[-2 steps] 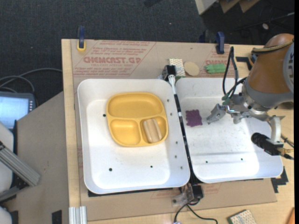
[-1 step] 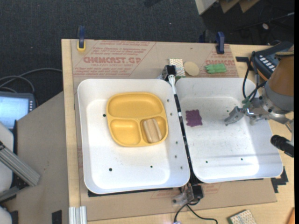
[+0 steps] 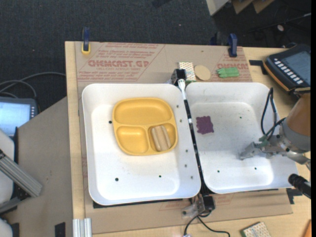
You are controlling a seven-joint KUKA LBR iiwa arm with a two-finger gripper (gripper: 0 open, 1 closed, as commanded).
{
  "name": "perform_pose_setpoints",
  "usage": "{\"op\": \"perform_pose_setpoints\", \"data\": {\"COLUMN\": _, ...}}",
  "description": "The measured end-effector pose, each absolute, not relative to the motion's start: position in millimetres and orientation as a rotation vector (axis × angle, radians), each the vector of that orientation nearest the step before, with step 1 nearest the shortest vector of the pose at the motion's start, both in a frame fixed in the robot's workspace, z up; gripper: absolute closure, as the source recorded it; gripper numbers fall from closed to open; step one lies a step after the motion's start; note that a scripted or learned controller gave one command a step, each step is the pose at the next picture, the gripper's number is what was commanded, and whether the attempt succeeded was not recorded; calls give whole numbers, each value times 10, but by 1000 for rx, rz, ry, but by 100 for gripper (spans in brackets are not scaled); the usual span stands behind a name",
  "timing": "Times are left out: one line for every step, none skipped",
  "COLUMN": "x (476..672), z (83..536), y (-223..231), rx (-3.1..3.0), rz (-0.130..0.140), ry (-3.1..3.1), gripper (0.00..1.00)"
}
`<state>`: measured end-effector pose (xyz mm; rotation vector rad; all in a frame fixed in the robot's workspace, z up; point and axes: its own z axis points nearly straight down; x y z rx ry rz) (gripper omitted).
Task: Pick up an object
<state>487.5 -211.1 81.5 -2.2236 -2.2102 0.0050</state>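
tool in right bin — purple object apart

claw low in right bin, apart from purple piece; yellow tray in left bin.

High overhead, slanted, both bins, seemingly mid-distance

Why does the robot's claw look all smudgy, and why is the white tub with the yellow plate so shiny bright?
In the camera view, the grey two-finger gripper looks soft and smeared, probably from motion blur; overhead light washes out the left shallow white bin, while the yellow divided plastic plate and the purple flat patch in the right shallow white bin look sharper.
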Motion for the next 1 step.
{"op": "perform_pose_setpoints", "data": {"x": 5064, "z": 2181, "y": -1480, "rx": -2221, "rz": -16, "ry": -2239, "gripper": 0}}
